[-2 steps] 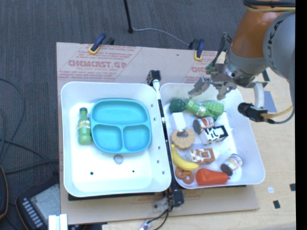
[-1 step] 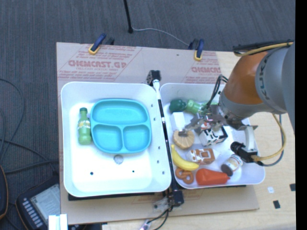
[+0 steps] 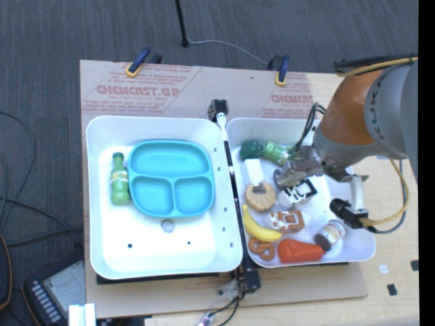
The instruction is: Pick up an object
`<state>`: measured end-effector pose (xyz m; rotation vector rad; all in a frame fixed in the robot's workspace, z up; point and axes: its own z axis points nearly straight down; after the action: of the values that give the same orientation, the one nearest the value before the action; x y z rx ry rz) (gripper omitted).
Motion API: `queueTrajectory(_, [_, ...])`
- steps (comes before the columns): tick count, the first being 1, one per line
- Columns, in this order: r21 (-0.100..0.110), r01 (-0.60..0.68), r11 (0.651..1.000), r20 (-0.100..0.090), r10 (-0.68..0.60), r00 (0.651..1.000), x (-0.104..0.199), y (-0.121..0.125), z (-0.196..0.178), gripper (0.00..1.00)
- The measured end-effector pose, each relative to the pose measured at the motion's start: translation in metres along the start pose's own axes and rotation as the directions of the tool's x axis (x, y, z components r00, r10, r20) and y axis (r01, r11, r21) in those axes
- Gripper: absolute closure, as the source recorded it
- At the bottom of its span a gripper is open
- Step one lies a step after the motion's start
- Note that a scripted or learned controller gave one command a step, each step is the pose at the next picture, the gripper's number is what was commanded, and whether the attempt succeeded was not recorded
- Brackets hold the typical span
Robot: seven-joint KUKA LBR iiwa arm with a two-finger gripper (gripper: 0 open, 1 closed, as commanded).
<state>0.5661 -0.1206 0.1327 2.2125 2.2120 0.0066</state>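
Left bin (image 3: 102, 182): shallow white tray on the left half of the bench.
Green bottle (image 3: 119, 178): lies along the left wall of the left bin, yellow band at its middle, just beside the blue plate.
Blue plate (image 3: 170, 178): three-compartment divided plate, flat in the middle of the left bin.
Right bin (image 3: 360, 250): white tray touching the left bin along the centre divide, crowded with toy food.
Dark green toy (image 3: 251, 148): at the far left corner of the right bin.
White block (image 3: 253, 170): just nearer than the dark green toy.
Round brown biscuit (image 3: 260, 196): centre left, just left of the gripper.
Banana (image 3: 258, 227): along the left wall, nearer than the biscuit.
Pretzel (image 3: 262, 249): near left corner.
Light green toy (image 3: 276, 152): far side, just beyond the gripper.
Gripper (image 3: 291, 177): low over the middle of the right bin; whether its jaws are spread or pressed together cannot be told.
Red pepper-like toy (image 3: 299, 251): against the near wall.
Small jar (image 3: 329, 234): near right, on its side.
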Motion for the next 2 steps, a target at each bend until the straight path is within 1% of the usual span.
queueTrajectory(1, [0.001,0.000,1.000,-0.001,0.000,1.000,0.0001,0.0001,-0.0094,1.00])
queueTrajectory(2, [0.001,0.000,1.000,-0.001,0.000,1.000,0.0002,0.0001,-0.0093,0.00])
